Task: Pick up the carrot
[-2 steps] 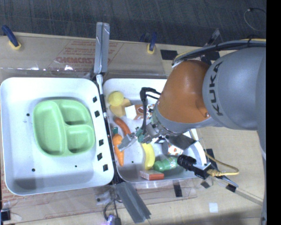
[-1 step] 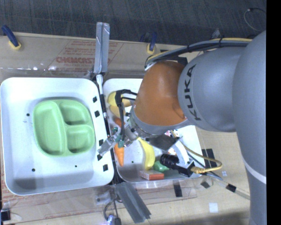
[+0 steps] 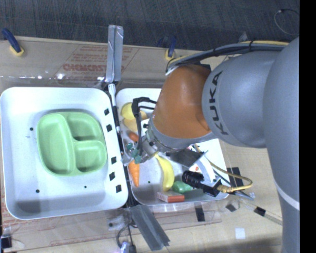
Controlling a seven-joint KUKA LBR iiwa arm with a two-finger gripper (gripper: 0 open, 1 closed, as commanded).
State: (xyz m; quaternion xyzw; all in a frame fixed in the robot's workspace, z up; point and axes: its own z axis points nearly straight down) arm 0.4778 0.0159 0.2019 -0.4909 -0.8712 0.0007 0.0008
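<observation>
Lying along the left wall of the right bin [image 3: 147,200], the carrot [image 3: 134,173] has its long axis running roughly up and down the frame, tilted only slightly; the end toward the top of the view sits just under the gripper [image 3: 139,153], the other points toward the bin's near edge. Which end is the thin one is hard to make out. The gripper hangs close above the carrot's upper end, and whether its jaws are apart or together cannot be told (the orange wrist band and grey arm hide much of that bin). A yellow banana-like piece [image 3: 167,173] lies just beside the carrot, with a green item [image 3: 182,186] and a red-orange item [image 3: 170,197] nearer the front wall. In the left bin [image 3: 16,109] rests a green divided tray [image 3: 72,143]. Both bins sit on a tan bench top [image 3: 58,54] with clamps along its far edge; dark carpet-like floor lies beyond.
</observation>
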